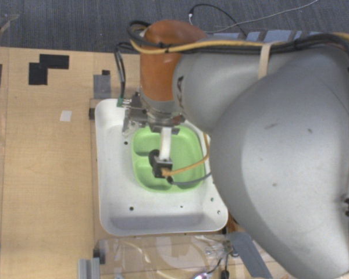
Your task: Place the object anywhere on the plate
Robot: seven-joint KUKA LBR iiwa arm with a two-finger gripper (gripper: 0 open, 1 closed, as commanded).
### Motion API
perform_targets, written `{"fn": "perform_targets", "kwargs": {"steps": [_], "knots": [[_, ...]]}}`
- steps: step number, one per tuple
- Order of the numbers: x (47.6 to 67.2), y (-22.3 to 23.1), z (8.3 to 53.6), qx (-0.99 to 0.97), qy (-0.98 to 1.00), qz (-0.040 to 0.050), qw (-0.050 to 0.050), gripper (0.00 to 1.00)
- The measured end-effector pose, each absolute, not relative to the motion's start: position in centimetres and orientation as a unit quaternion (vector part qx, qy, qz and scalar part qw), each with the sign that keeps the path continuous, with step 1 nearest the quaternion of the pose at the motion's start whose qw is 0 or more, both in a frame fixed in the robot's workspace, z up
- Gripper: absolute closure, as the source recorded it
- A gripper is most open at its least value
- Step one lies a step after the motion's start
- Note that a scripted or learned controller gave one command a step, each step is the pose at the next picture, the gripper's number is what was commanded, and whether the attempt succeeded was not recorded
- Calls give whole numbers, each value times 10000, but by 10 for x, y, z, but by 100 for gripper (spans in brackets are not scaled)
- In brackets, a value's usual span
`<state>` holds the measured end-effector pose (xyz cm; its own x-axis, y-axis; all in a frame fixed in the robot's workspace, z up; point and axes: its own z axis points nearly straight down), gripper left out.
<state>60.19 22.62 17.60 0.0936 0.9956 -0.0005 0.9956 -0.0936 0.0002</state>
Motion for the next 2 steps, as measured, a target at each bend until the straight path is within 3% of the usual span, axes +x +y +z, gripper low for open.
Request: {"fn": "perform_targets", "kwargs": {"steps": [1,2], "knots": [[603,227,186,7368,6761,6,10,100],[603,228,186,7366,6763,5,10,0]]}}
